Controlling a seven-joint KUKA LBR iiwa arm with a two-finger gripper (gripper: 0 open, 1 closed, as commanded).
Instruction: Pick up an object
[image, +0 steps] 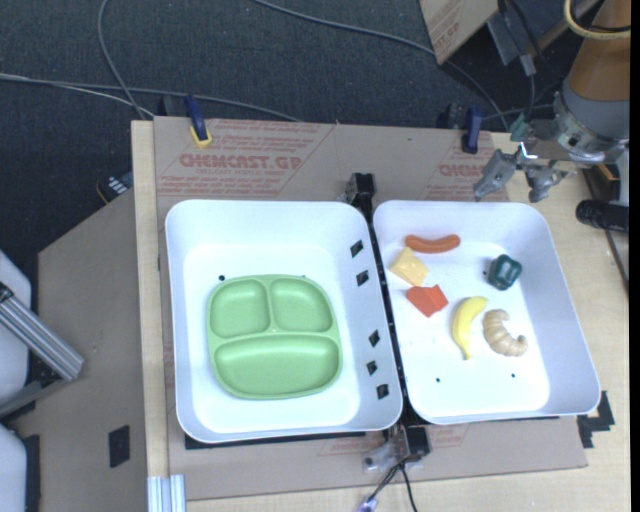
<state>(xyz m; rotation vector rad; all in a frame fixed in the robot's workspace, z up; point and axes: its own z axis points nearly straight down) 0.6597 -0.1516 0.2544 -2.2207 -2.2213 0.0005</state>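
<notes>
Two shallow white bins were seen side by side on a cardboard-covered bench (300, 165), with the gripper (520, 175) held above the bench just beyond the far edge of the right bin (570, 330). Its two fingers (492, 180) were spread apart, and nothing was gripped or touched by them. The grey arm (590, 120) was extended in from the top right corner.

Six small items were scattered across the right bin's floor. A red sausage (432, 242) was laid nearest the far edge, with a yellow wedge (408, 267) just beside it toward the near side and an orange-red block (428, 299) a little nearer still. A dark green piece (504, 271) was placed toward the right edge. A banana (467, 324) and a pale croissant-like piece (502, 333) were set close together near the bin's middle; whether they touched could not be determined.

A green divided plate (273, 335) with three compartments was seated in the middle of the left bin (190, 260). Two blue clamps (198, 122) were fixed along the bench's far edge.
</notes>
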